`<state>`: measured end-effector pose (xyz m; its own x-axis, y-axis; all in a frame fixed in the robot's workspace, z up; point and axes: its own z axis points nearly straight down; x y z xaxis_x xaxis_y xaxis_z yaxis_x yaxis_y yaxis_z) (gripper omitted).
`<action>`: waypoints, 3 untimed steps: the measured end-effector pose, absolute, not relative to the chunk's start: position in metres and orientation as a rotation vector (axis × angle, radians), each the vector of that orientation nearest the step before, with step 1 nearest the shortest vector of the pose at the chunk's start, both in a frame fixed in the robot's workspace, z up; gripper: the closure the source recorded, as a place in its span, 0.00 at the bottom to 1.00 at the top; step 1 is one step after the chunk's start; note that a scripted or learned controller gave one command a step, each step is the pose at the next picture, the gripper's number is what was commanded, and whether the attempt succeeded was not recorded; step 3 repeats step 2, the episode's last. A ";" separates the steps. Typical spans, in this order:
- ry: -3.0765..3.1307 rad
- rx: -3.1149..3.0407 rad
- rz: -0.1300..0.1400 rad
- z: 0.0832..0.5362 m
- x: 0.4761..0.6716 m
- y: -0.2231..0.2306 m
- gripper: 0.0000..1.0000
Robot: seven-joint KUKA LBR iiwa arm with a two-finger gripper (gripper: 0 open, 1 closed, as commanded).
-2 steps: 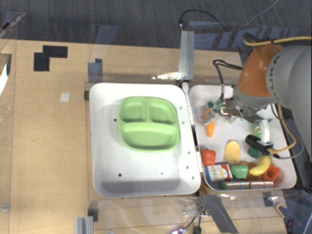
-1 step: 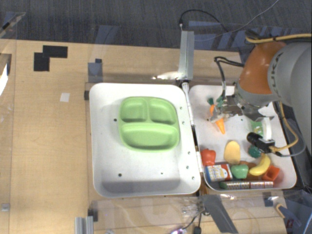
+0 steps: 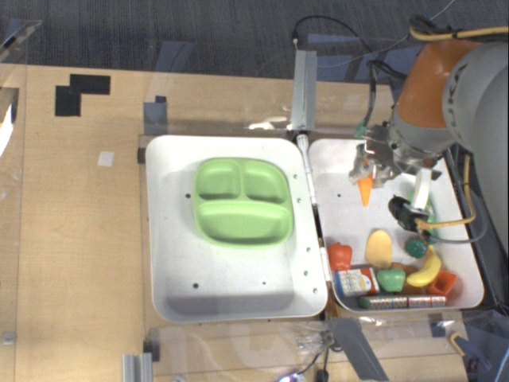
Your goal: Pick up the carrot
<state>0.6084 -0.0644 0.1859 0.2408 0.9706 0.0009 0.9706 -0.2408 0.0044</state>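
Reference landmark: the right bin [image 3: 469, 297]. Along its near wall lies a cluster of toy food: a red pepper [image 3: 339, 255], a small carton [image 3: 355, 281], a green piece [image 3: 390, 278], a banana [image 3: 425, 270] and a yellow lemon-like piece [image 3: 379, 247]. None of these is my target.

Farther in, toward the bin's far half, the carrot [image 3: 365, 190] hangs tip-down directly beneath my gripper [image 3: 371, 171]. Its top sits between my fingers, which are closed narrowly on it. Whether it has cleared the bin floor cannot be determined.

Judged step: grasp made, lift in hand. Next move calls for a straight vertical raise, grip force held constant.
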 end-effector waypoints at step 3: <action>2.191 2.249 0.003 0.257 0.607 -0.037 1.00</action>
